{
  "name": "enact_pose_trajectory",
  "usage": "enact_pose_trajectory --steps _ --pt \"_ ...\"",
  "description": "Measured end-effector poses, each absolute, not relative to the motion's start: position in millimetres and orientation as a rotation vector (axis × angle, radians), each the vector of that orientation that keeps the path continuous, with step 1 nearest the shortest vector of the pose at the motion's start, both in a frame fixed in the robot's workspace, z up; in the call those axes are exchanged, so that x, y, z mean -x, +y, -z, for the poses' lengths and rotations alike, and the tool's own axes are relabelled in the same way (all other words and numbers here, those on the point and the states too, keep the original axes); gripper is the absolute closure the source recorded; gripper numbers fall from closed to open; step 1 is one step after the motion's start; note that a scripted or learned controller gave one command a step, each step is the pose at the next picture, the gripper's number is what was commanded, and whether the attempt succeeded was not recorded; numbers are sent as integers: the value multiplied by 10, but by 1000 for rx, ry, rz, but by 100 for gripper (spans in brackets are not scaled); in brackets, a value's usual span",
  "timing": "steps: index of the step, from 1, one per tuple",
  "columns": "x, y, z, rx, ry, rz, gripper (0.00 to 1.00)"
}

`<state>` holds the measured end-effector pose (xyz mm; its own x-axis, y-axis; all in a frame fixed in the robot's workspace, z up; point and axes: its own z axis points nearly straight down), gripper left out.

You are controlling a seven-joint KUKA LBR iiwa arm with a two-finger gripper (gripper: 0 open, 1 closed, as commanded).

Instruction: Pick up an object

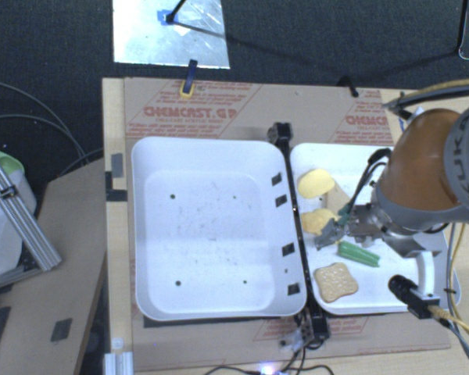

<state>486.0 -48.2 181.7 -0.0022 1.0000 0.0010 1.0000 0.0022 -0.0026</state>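
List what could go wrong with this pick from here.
1. The gripper sits low in the right bin among crowded items: the yellow piece, the green piece and the cracker. It may nudge one aside rather than catch it.
2. It works near the divider between the bins, so a finger might strike that wall.

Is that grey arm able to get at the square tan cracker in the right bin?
Probably yes. The square tan cracker lies flat and uncovered near the right white bin's front edge, apart from the green stick, and the gripper hangs just above it.
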Motion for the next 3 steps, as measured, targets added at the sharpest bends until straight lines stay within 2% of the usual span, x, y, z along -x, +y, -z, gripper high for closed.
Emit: enact_pose_trajectory --steps 1,2,3 --pt "-4964 -884 -1145 2223 -2217 -5 0" --pt "-4980 -859 -1286 2221 -2224 3 100" --pt "-4878 -37 -1875 2209 -2237 11 100"
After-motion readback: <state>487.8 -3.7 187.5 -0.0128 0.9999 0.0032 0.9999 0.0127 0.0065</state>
